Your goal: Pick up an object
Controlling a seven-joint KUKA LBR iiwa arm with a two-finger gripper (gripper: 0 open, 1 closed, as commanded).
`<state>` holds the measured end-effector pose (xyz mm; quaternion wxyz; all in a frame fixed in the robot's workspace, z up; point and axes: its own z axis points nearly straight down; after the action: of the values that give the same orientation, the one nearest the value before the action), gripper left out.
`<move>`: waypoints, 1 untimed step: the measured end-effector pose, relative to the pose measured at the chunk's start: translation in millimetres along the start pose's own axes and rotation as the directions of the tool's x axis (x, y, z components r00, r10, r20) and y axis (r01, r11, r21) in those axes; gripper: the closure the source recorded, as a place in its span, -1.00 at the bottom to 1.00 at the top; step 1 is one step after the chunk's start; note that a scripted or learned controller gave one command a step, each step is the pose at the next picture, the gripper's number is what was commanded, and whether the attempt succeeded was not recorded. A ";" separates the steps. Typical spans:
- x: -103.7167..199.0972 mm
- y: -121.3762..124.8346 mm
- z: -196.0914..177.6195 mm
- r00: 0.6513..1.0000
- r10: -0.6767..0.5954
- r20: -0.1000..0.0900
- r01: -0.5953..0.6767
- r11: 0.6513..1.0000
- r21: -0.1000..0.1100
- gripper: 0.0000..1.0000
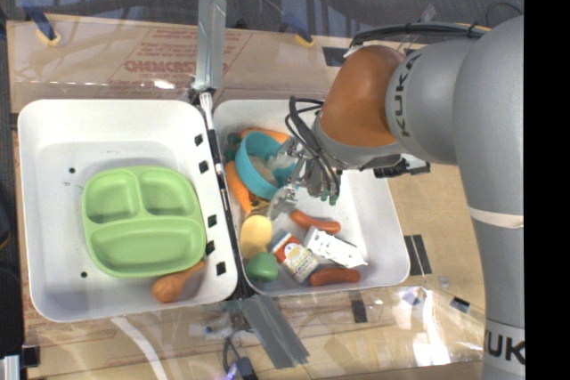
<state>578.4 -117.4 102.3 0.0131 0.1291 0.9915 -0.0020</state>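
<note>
Arm overhangs right bin; hand amid clutter

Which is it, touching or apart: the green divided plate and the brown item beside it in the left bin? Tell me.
Touching. In the camera view, the brown item meets the green divided plate's lower edge, without a visible gap.

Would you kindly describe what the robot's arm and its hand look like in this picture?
The arm is thick, rounded and light grey, with dark KUKA lettering on its shell and again near the lower right. A glossy orange band wraps it above the wrist. Black cables loop beside the wrist. The hand is small, metallic and dark, its parts hard to distinguish.
</note>
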 end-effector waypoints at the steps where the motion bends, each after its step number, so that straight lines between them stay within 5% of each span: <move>1: 2.1 -11.9 6.8 0.996 0.083 -0.016 -0.083 0.997 0.001 -1.00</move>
<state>573.5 -128.4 95.4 0.0051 0.1703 0.9854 -0.0004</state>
